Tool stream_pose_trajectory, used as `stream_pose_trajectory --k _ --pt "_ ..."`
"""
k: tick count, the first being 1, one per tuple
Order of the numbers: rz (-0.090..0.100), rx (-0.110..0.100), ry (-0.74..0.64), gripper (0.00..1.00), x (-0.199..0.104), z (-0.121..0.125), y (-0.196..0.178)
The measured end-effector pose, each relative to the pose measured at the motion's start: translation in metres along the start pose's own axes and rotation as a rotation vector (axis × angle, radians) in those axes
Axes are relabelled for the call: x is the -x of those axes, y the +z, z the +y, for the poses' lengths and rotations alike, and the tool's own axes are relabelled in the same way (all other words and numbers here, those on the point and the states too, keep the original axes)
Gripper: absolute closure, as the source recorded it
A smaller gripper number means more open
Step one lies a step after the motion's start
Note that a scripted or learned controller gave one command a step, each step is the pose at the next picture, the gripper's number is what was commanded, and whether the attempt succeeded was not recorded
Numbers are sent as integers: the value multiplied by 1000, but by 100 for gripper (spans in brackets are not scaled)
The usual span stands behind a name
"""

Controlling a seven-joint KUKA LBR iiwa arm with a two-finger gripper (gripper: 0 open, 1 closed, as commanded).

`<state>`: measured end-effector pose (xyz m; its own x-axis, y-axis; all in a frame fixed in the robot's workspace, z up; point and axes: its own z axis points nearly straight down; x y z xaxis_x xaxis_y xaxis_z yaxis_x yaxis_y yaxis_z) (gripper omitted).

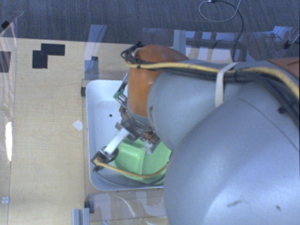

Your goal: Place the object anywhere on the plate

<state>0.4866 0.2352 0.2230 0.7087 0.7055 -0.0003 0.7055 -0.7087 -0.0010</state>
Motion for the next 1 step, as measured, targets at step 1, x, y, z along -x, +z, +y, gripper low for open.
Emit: stream_pose_trajectory --k 1 --pt "0 0 -8 100 -1 -1 -10"
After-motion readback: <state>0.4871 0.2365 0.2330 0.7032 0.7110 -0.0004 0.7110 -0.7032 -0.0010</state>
